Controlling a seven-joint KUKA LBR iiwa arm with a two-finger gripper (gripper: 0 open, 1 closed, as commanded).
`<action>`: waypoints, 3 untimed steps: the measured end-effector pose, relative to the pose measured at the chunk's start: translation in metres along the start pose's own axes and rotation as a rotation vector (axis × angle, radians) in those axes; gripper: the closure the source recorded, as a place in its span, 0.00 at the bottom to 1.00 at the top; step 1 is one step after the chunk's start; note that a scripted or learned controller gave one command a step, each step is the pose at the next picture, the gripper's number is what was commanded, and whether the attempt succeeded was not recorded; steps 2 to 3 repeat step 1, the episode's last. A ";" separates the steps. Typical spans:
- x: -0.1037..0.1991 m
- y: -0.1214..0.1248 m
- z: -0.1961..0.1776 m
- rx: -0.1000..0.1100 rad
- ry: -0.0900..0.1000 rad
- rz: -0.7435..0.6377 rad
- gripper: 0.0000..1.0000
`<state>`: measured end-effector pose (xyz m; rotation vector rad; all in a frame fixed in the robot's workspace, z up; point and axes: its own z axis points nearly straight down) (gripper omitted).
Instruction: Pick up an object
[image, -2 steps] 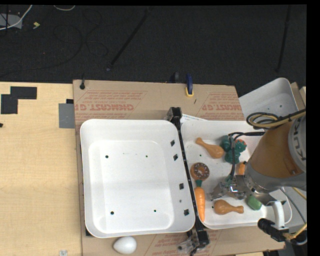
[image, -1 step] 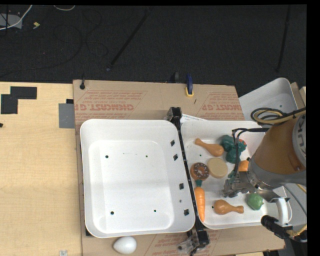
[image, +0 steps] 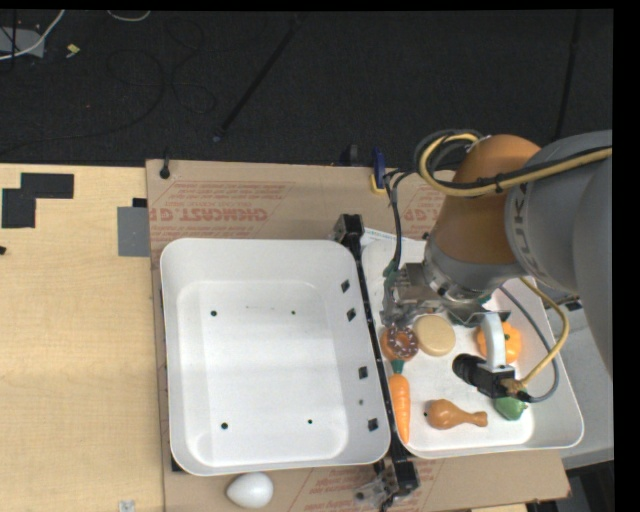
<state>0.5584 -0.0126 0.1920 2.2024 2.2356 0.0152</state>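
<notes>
My gripper (image: 403, 318) is low over the left side of the right bin (image: 560, 425). It sits right above a brown speckled doughnut (image: 403, 345), which it partly hides. A tan round bun (image: 437, 336) lies against the doughnut's right side. An orange carrot (image: 399, 400) lies just below them along the bin's left wall. Nothing visibly hangs from the gripper.
A tan drumstick (image: 456, 415), an orange fruit (image: 510, 346) and a small green piece (image: 512, 407) lie in the right bin. The left bin (image: 180, 330) stands beside it. A white egg (image: 249, 490) rests on the bench in front of the left bin.
</notes>
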 end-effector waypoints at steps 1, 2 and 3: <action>0.017 0.041 -0.129 -0.005 -0.004 0.011 1.00; 0.017 0.041 -0.129 -0.005 -0.004 0.011 1.00; 0.017 0.041 -0.129 -0.005 -0.004 0.011 1.00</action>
